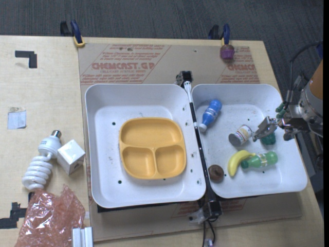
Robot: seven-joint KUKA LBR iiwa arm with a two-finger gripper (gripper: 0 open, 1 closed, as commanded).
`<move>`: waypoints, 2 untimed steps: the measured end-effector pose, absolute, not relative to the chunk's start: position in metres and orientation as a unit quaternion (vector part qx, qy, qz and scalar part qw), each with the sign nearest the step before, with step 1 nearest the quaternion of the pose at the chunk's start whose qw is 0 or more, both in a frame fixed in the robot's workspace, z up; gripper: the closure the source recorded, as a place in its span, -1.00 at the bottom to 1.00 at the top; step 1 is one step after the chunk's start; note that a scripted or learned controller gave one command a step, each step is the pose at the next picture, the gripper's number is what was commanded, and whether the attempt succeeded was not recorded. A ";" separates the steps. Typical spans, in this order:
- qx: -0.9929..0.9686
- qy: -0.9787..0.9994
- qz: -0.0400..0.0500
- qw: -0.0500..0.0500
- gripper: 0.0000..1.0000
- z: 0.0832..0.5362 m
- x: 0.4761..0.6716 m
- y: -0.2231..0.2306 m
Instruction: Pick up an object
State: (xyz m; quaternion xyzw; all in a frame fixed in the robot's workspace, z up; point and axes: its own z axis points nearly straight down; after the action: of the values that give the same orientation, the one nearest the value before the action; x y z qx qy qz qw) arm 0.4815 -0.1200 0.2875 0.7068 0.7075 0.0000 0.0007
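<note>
The right bin (288, 181) holds a blue and white bottle (211, 113), a small silver can (240, 136) on its side, a yellow banana (236, 161), a green and clear bottle (260, 160) and a brown ball (216, 173). My gripper (267, 129) reaches in over the bin's right rim. It hangs just right of the can and above the green bottle. A small green piece (269, 139) sits right below it. I see nothing held in it.
The left bin (100, 184) carries a yellow divided plate (152, 148). Left of the bins on the bench lie a spiral light bulb (41, 163), a white cube (71, 156) and crumpled pink plastic (49, 223). A purple object (227, 51) rests behind the right bin.
</note>
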 end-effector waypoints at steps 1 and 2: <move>0.708 0.707 0.000 0.000 -1.00 0.092 0.536 -0.152; 0.708 0.707 0.000 0.000 -1.00 0.092 0.496 -0.108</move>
State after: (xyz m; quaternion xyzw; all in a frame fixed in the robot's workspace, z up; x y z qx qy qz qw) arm 0.4961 -0.1084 0.0923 0.7075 0.7067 -0.0001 -0.0004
